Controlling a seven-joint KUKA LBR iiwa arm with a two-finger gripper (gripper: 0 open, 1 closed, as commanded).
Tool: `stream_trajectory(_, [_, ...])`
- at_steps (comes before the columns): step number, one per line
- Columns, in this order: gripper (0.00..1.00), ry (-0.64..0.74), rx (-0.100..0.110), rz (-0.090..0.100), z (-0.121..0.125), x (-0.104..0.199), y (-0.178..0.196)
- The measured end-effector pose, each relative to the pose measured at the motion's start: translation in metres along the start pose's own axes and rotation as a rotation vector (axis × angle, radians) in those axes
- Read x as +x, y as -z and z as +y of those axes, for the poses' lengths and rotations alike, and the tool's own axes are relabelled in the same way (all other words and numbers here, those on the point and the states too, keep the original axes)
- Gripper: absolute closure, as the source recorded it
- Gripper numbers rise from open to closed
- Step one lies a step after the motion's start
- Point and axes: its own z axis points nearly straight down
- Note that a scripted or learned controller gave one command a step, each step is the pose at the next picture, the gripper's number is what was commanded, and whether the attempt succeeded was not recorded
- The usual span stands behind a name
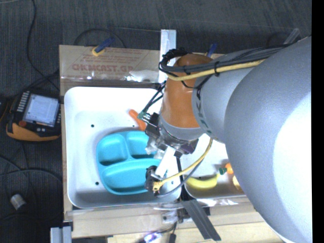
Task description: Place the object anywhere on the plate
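Camera view: blue plate [119, 158] lies in left bin [81, 135], and its visible compartments are bare. Small orange object [134, 116] lies on bin floor just beside plate's far right corner, not on plate. Gripper [156, 148] hangs over plate's right edge, under wrist. You cannot tell whether it is wide, narrow or holding anything. Yellow object [201, 183] lies right of arm, apart from plate. Judgement: placing not done. You have pick, carry and release left, unless the hidden gripper already carries something.

I work in a robotics lab: my teach pendant [35, 116] lies on grey carpet [202, 9], loose cables [33, 14] around a plywood bench [76, 54].
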Motion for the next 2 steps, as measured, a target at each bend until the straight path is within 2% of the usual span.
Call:
stream_trajectory(1, [1.0,0.077,-0.001,0.0,-0.013,0.075,0.008])
stream_trajectory(2, [1.0,0.236,-0.003,0.0,-0.017,0.029,0.055])
